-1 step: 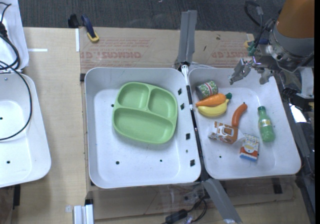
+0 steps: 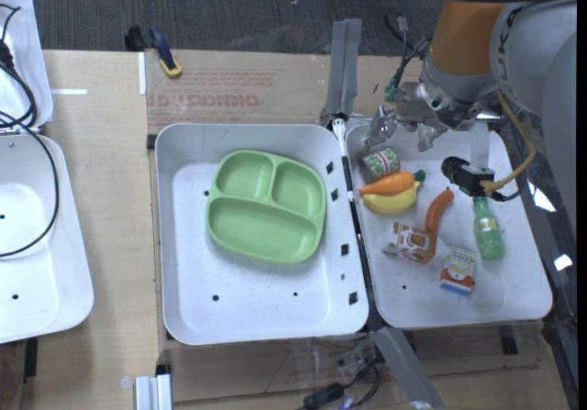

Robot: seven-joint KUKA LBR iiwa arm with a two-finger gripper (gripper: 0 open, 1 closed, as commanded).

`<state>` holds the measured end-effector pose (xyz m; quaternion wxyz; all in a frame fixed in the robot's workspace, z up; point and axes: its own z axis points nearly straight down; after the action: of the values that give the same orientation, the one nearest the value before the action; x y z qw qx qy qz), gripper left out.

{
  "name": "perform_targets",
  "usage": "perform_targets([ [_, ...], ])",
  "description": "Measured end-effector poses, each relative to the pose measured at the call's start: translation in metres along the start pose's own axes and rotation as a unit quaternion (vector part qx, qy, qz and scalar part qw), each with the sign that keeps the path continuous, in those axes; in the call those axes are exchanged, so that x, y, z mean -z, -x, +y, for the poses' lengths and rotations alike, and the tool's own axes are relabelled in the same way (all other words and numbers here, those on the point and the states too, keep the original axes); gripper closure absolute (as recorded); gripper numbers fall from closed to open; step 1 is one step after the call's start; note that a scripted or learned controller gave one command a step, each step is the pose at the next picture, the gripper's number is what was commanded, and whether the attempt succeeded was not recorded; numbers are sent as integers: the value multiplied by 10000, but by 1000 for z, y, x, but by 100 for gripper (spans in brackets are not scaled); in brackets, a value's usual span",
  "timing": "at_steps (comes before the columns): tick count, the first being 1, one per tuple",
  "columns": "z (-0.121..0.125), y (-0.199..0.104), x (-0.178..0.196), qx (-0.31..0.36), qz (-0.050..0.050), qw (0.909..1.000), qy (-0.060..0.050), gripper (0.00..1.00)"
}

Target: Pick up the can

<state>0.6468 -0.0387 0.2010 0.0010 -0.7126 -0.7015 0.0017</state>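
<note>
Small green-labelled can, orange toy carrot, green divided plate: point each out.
Small green-labelled can (image 2: 382,161), camera view, on its label.
Orange toy carrot (image 2: 389,183), camera view, mid-body.
Green divided plate (image 2: 264,250), camera view, on its near rim.

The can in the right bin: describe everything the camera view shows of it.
The can is a small cylinder with a green label bearing a pale patch and a light end. It lies on its side near the back left of the right bin, directly below the gripper. The carrot lies just in front of it, seemingly touching. Finer label print is unreadable.
</note>
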Motion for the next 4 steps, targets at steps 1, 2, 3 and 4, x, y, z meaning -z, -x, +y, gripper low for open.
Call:
perform_targets([
  [1,0,1,9,-9,-4,10000,3,100],
  [2,0,2,9,-12,-5,10000,2,0],
  [3,-1,29,91,665,-8,9978,20,0],
  [4,11,3,-11,641,-1,9979,-2,0],
])
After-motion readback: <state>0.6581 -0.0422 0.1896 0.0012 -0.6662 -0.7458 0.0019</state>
